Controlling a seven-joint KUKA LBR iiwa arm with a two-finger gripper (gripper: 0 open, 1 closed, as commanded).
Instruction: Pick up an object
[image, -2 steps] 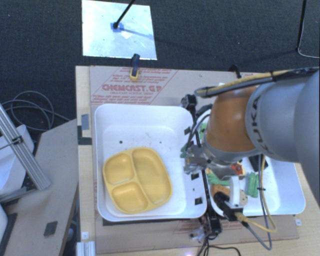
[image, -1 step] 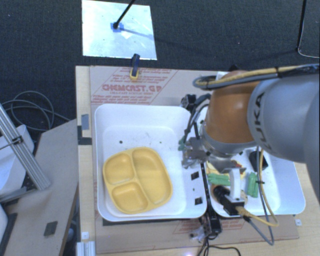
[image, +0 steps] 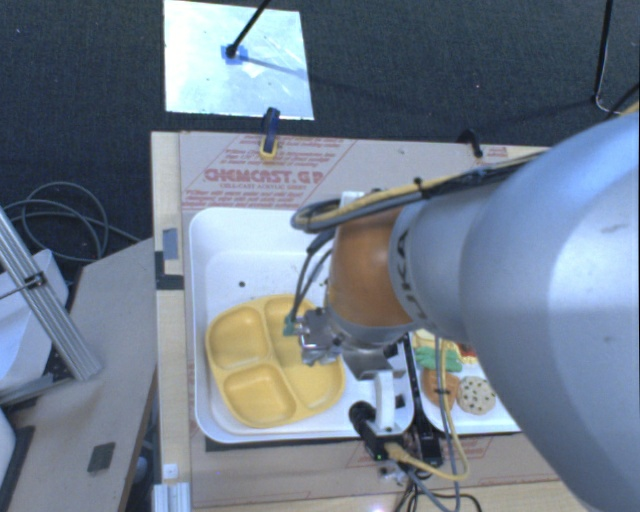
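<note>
A yellow divided plate (image: 262, 365) lies in the left white bin (image: 232, 262), toward its front. The grey arm with its orange band (image: 365, 270) reaches in from the right and hangs over the plate's right part. My gripper (image: 318, 345) sits low at the plate's right edge, seen from above, with the wrist covering it. In the right bin, small items show beside the arm: a cookie-like brown disc (image: 476, 396) and a green and orange piece (image: 440, 356).
A cardboard sheet (image: 265, 175) lies under the bins at the back. A shiny metal plate (image: 236, 62) lies beyond it. Cables hang under the wrist near the bench's front edge (image: 400, 455). A wooden side table (image: 100, 350) stands at left.
</note>
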